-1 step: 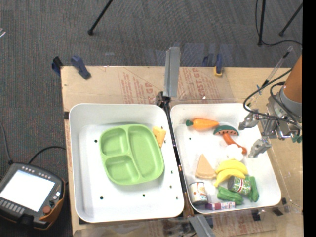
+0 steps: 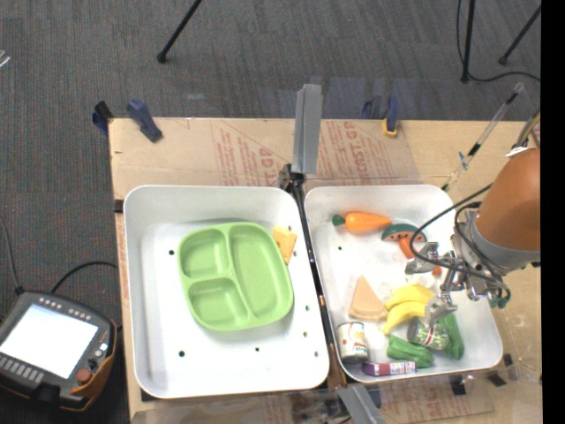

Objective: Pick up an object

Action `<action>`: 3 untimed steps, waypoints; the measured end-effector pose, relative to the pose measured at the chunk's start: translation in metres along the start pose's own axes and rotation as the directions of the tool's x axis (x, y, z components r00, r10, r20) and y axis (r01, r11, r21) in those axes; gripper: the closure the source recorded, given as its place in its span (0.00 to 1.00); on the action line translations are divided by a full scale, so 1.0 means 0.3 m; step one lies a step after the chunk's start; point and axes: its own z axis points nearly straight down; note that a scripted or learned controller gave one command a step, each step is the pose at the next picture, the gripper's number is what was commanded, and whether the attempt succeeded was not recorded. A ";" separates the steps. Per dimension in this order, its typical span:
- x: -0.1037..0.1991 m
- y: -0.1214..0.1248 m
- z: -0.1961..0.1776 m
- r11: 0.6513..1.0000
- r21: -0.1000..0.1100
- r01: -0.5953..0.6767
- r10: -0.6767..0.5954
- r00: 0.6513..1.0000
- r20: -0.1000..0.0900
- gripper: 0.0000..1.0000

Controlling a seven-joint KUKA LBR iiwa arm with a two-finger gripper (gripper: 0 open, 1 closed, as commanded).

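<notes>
Banana (image 2: 408, 304) lies just left of the end effector (image 2: 444, 303)

Single fixed cam, mounted above the tabletop (image 2: 221, 144), looking down at a slant toward the far edge. Approx. mid-range: both white bins fit in frame w/ margin. Left bin (image 2: 146, 237) sits centre-left; right bin (image 2: 388, 203) sits centre-right, its near corner close to the bottom edge. Upper third of frame covers dark carpet floor (image 2: 265, 42) beyond the tabletop, incl. tripod legs (image 2: 185, 26) top-left and top-right. Arm (image 2: 516, 215) enters from frame right, cropped at the edge. Teach pendant (image 2: 53, 347) visible bottom-left, on the floor beside the tabletop. No second view; no overlap to report.
</notes>
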 end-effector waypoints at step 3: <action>0.134 0.348 0.064 0.998 -0.001 -0.064 0.064 0.998 0.023 0.00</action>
